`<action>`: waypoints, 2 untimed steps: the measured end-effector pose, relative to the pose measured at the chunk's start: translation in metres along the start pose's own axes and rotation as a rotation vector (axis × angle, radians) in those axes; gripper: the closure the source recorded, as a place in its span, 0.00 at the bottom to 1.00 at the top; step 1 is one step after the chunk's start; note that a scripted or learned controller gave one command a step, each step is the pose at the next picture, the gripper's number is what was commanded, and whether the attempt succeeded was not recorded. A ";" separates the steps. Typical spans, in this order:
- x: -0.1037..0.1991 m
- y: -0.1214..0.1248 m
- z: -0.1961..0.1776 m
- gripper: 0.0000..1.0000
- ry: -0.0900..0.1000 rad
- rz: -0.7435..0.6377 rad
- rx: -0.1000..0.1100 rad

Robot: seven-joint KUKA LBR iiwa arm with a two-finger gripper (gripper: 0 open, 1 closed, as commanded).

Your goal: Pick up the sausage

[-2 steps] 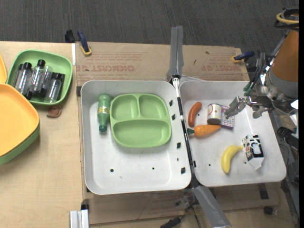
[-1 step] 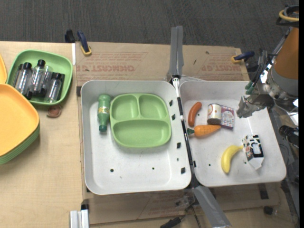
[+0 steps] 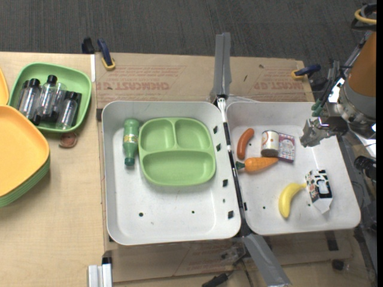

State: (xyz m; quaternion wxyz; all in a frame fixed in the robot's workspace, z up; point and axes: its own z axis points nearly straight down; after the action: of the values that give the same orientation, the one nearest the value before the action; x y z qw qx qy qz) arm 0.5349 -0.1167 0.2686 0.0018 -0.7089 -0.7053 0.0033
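The sausage (image 3: pixel 245 143) lies near the right bin's (image 3: pixel 263 223) left wall, far end. The gripper (image 3: pixel 315 130) hovers at the bin's right edge; I cannot tell how its fingers stand. Best to descend across the sausage's middle, clear of the carrot (image 3: pixel 260 164) touching its near end and the can (image 3: pixel 270 143) beside.

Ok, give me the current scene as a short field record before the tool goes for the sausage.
target: sausage, lying in the right bin near its left wall
neighbours: carrot just below it, can to its right
other items, right bin: banana, small carton, purple packet
left bin: green divided plate, green bottle
tool: over the right bin's right side, apart from the sausage
task state: sausage not yet picked
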 end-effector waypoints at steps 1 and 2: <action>-0.001 0.000 -0.008 1.00 -0.001 0.002 0.002; -0.058 0.064 -0.077 1.00 0.001 0.401 -0.004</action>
State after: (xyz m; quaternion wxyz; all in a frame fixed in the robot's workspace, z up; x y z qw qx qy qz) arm 0.5987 -0.1751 0.3453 -0.0002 -0.8352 -0.5499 0.0018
